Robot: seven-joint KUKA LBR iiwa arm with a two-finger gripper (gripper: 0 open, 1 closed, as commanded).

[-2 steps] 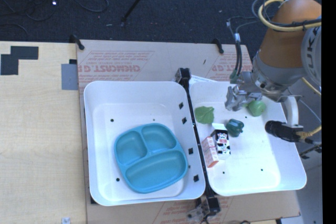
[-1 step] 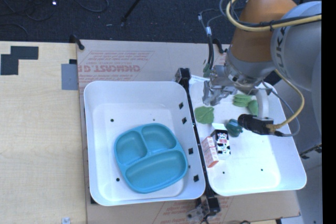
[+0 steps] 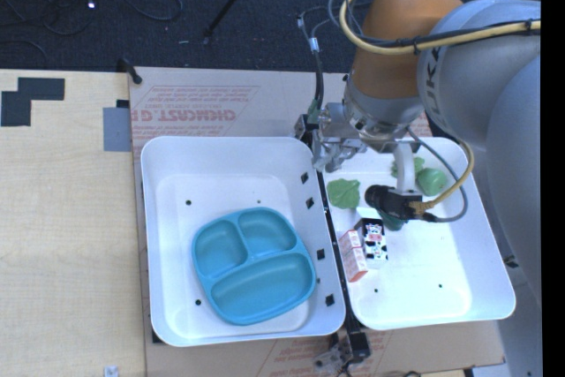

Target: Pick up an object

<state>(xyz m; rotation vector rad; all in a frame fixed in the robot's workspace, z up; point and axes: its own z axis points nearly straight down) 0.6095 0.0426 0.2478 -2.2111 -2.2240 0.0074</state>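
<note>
In the right bin (image 3: 459,296) lie a pale green leafy piece (image 3: 344,192), a rounder green piece (image 3: 433,181) and a small red and white carton (image 3: 364,250) with black spots. The carton lies on its side near the bin's left wall. My gripper (image 3: 334,156) hangs over the bin's far left corner, just above and behind the leafy piece. I see nothing held in it. The orange-banded wrist hides part of the bin's back edge.
The left bin (image 3: 168,190) holds a blue divided plate (image 3: 254,264). The two bins meet at a ridge (image 3: 325,234) right beside the carton. Cardboard lies under both bins, and a wooden benchtop (image 3: 62,225) spreads to the left.
</note>
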